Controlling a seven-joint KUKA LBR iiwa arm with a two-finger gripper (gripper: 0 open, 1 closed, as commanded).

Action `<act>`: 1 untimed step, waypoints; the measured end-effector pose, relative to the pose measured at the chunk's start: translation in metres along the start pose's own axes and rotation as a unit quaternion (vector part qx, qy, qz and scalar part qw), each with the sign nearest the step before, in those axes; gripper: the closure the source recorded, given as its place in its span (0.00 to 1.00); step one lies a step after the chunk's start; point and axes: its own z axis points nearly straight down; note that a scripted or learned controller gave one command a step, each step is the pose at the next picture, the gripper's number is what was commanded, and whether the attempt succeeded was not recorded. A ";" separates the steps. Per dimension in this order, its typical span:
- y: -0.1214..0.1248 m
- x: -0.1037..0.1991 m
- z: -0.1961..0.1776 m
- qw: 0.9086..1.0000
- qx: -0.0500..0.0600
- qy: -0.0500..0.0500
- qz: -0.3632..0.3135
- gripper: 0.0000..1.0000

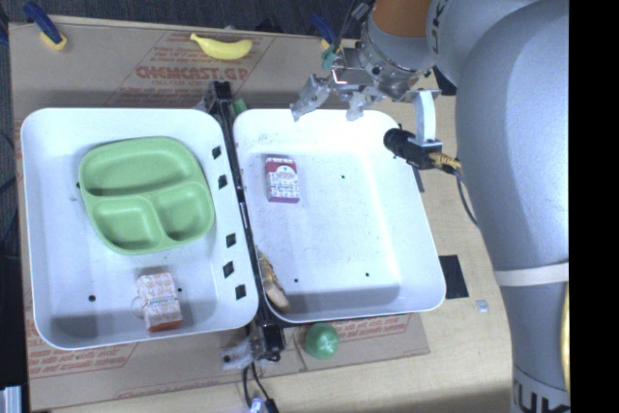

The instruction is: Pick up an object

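Observation:
A small red and white box (282,180) lies flat in the right bin (387,237), near its upper left. My gripper (331,103) hovers over that bin's far rim, above and to the right of the box. Its two fingers are spread, so it is open, with nothing between them. In the left bin (48,237) sit a green divided plate (145,193) and a small orange and white packet (158,300). A tan object (271,285) rests against the right bin's left wall near the front.
A yellow banana (222,44) lies on the cardboard behind the bins. A green ball (321,339) sits in front of the right bin. Blue clamps (45,24) hold the cardboard's back edge. The arm's grey body (513,111) covers the right side.

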 end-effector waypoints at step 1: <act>-0.014 0.020 -0.166 1.000 -0.001 0.000 -0.001 0.00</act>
